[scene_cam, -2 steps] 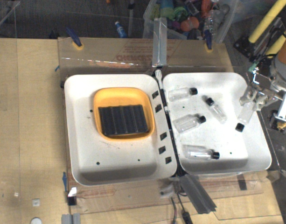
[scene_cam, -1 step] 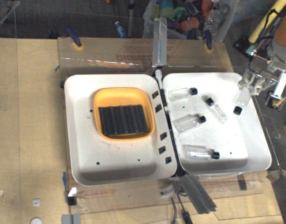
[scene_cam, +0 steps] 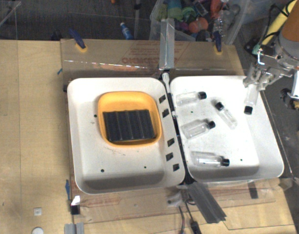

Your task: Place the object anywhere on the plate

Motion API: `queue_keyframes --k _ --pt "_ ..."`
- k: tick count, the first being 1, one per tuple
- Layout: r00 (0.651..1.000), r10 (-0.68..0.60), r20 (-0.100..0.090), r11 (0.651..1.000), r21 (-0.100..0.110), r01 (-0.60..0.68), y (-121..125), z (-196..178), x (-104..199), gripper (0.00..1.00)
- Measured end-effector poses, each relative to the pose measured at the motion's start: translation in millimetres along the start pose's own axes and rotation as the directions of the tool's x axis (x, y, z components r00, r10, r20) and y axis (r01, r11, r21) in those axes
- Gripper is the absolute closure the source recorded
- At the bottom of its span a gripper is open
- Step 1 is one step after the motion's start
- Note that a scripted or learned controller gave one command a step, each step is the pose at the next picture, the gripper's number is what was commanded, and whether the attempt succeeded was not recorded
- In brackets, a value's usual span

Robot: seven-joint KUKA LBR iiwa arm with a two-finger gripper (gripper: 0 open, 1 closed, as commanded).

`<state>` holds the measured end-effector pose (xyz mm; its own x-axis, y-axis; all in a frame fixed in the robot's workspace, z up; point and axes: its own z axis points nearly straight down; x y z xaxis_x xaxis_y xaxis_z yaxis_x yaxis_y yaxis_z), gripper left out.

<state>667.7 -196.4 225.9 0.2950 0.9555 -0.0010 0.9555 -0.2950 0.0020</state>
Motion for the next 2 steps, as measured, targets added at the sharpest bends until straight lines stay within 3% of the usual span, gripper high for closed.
queue_keyframes --k 1,2 --pt "0.966 -0.258 0.001 0.966 -0.002 0.258 -1.8 -37.0 6.8 1.0" --pt "0.888 -0.459 0.002 0.888 -0.003 0.459 2.6 -90.8 -8.1 1.0"
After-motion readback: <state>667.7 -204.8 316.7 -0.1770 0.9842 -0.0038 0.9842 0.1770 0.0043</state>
